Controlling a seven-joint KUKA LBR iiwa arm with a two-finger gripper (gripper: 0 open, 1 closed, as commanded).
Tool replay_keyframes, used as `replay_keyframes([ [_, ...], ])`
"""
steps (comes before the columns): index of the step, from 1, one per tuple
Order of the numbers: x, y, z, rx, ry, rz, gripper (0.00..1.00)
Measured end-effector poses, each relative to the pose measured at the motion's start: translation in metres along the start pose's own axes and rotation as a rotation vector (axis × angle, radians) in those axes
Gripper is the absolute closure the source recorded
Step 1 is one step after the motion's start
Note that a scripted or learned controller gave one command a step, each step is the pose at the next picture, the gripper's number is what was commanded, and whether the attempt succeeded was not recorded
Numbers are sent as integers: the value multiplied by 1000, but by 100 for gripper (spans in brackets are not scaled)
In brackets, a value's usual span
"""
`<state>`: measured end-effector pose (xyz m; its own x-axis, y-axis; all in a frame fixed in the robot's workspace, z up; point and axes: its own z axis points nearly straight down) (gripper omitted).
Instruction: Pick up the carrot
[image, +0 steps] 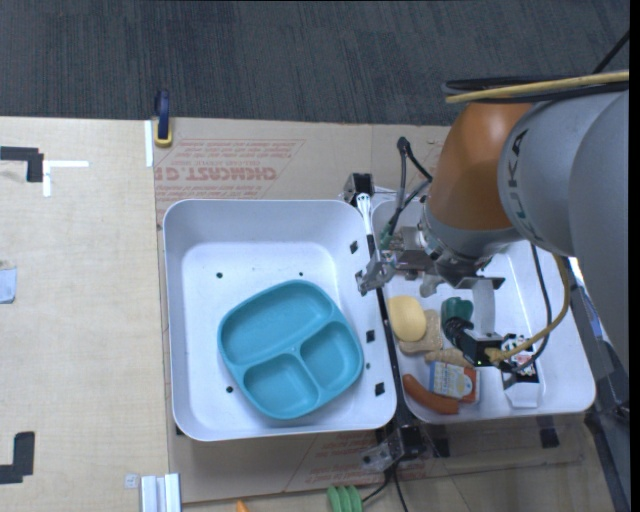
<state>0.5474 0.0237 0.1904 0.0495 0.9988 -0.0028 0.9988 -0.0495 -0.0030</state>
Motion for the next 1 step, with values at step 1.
replay_keyframes([
  [1, 42, -10, 60, -17, -19, 11, 0],
])
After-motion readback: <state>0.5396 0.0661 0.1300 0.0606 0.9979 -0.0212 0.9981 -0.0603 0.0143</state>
